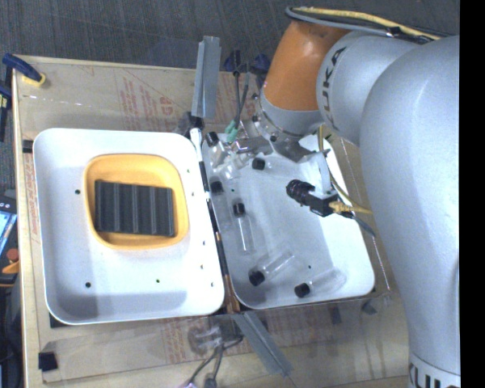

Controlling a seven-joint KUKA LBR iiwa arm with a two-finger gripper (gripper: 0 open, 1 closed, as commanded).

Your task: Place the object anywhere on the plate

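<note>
Plate (136,168), yellow-rimmed with a dark ribbed centre, lies in the left bin (65,273), toward that bin's far side and well in from its walls. Both bins sit side by side on the table (113,87), a board-topped surface whose far left corner carries a blue clamp (23,67).

Right bin (352,269) holds several clear tubes with black caps. One tube (242,226) lies near the middle of that bin, pointing roughly from the far edge toward the near edge. Two more (271,267) (317,284) lie close together by the bin's near edge, each with its black cap facing left. A further small black-capped piece (217,187) rests against the bin's left wall, just beside the divide between the two bins.

Grey arm (396,176) covers the right side of the table, and its orange band (303,63) sits above the far edge of the right bin. The gripper (241,145) is down at the far left corner of the right bin, among clear plastic and cabling; whether the jaws are apart or together cannot be told, as they are lost in that clutter. A black connector with a yellow cable (311,197) hangs over the middle of the right bin.

No tube is on the plate.
</note>
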